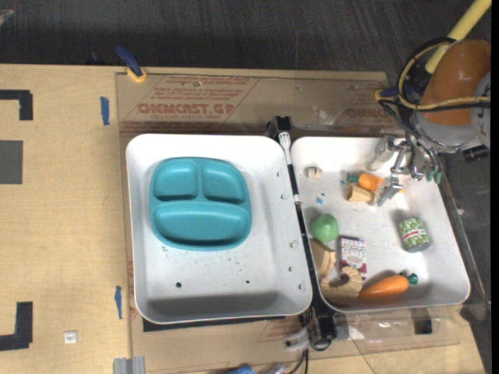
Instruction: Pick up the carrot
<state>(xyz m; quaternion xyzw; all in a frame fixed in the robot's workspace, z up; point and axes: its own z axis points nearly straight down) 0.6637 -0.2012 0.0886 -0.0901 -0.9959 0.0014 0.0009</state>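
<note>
gripper [399, 168]: metal two-finger unit at the end of the grey arm with an orange band [456, 72], reaching in from the right; positioned over the far right part of the right bin [460, 275]. whether it is open or closed cannot be told, and nothing can be seen gripped.

carrot [386, 285]: orange, with a green tip at its right end; lies on its side along the near edge of the right bin, well apart from the gripper.

small orange-and-tan piece [363, 187]: rests on the bin floor just left of the gripper; its kind is too small to tell.

green round item [325, 227]: sits near the bin's left wall, about mid-depth.

green patterned can-like item [414, 233]: lies toward the right side of the bin, between the gripper and the carrot.

small printed packet [352, 252]: lies below the green round item, with tan pieces just beside it and touching the carrot's left end.

small white item [313, 171]: far left corner of the right bin.

left bin [148, 287]: white, shallow; holds a teal divided plate [202, 202] with three compartments, set toward the far half.
</note>
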